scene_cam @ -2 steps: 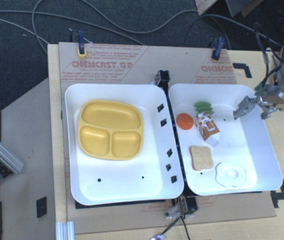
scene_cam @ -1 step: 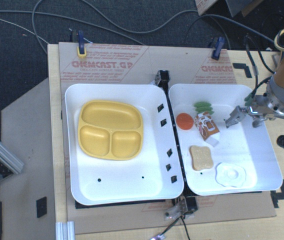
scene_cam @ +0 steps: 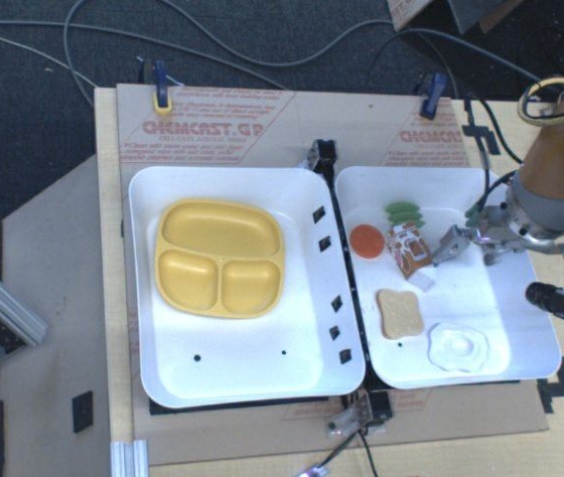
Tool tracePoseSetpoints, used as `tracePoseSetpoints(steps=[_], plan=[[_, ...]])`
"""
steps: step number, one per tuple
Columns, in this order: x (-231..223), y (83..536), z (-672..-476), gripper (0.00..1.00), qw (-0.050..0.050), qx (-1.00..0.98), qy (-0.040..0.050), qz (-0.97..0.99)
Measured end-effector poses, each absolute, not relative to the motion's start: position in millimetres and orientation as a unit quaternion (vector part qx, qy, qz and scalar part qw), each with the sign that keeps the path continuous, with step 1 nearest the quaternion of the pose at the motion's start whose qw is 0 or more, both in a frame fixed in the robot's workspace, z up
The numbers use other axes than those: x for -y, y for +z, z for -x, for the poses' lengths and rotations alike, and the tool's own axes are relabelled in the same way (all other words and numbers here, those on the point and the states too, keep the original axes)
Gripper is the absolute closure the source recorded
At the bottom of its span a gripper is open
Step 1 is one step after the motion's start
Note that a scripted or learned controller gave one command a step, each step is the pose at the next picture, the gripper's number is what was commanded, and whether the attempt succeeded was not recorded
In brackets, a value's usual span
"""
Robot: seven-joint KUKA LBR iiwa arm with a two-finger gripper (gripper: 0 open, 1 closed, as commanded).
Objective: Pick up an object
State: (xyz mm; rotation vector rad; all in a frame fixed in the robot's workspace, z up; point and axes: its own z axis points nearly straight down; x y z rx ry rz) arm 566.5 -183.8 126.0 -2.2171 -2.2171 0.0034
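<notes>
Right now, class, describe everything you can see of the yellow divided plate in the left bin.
The yellow divided plate looks like moulded plastic with rounded corners. It has three compartments: one wide one at the far side, two smaller ones nearer the camera. It lies flat, open side up, in the far left part of the left bin, touching only the bin floor.

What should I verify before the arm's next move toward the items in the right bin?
1. Targets present in the right shallow white bin: ok. A round red disc, a green ridged piece, an orange-and-white carton, a tan bread slice and a white fried egg lie there.
2. End effector near a target: ok, beside the carton.
3. Item held: not ok.
4. Finger opening: cannot tell.
5. Yellow three-compartment plate away from the work: ok, in the left bin.
</notes>
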Motion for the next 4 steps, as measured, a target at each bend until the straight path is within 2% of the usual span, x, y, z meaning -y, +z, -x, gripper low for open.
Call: tracePoseSetpoints(steps=[1, 2, 3, 4], plan=[[186.2, 108.6, -571.7, 0.00, -0.006, 0.707, -0.0037, 0.707], [185.8, 118.6, -573.3, 1.00, -0.008, 0.707, -0.0054, 0.707], [181.6, 163.5, -571.3, 1.00, -0.002, 0.708, -0.0011, 0.707], [176.7, 213.3, -580.8, 1.00, -0.003, 0.708, -0.0016, 0.706]])
